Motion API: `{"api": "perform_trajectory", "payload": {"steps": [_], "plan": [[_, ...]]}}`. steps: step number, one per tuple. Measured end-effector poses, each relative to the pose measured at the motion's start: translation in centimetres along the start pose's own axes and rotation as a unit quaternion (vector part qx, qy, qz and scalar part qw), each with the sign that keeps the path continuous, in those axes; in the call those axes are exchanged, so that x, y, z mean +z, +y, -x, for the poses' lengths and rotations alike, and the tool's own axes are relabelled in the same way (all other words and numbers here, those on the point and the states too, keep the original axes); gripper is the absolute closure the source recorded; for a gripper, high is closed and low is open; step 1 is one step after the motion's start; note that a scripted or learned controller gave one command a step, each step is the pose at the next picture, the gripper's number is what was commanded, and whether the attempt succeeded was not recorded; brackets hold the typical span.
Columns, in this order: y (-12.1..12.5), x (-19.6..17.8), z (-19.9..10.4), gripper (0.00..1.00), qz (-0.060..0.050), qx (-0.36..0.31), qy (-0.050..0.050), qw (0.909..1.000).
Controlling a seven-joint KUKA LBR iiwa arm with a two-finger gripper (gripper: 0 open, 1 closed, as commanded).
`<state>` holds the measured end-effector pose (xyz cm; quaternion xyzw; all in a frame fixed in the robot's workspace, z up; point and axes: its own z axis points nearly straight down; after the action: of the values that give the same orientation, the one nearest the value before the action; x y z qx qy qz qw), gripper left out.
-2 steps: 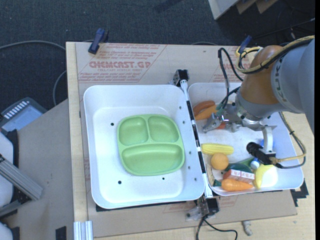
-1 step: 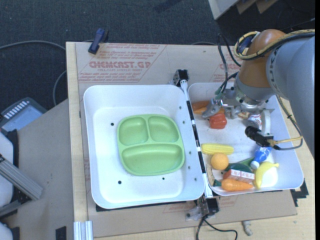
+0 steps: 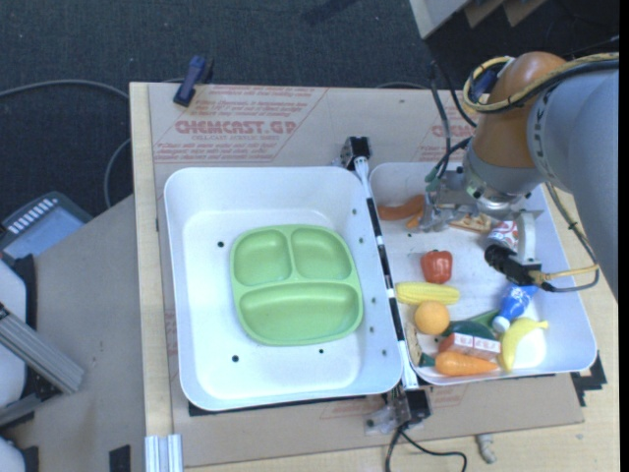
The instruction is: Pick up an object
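Observation:
My gripper (image 3: 434,210) is low in the far part of the right bin (image 3: 580,334), under the grey arm with its orange band (image 3: 511,126). An orange curved toy piece (image 3: 398,208) lies just to its left, touching or nearly touching it. A tan flat piece (image 3: 475,223) lies just to its right. Nearer the front are a red pepper (image 3: 437,265), a yellow corn cob (image 3: 426,293), an orange ball (image 3: 430,318), a carrot (image 3: 464,365), a blue bottle (image 3: 513,306) and a yellow banana (image 3: 524,344). I see nothing lifted.
The left bin (image 3: 192,264) holds a green divided plate (image 3: 295,285). A black clamp (image 3: 356,151) and the bins' shared wall (image 3: 378,254) run just left of the gripper. A black cable (image 3: 560,281) crosses the right bin's right side.

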<state>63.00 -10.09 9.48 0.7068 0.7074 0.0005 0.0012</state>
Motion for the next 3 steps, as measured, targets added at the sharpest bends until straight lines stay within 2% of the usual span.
{"api": "perform_trajectory", "payload": {"steps": [1,2,3], "plan": [[0.0,0.0,0.0,0.0,0.0,0.0,0.0,1.0],[-6.6,1.1,-0.6,0.0,-0.002,0.001,0.001,1.0],[-6.4,-0.1,-0.6,1.0,0.001,0.001,0.0,1.0]]}}
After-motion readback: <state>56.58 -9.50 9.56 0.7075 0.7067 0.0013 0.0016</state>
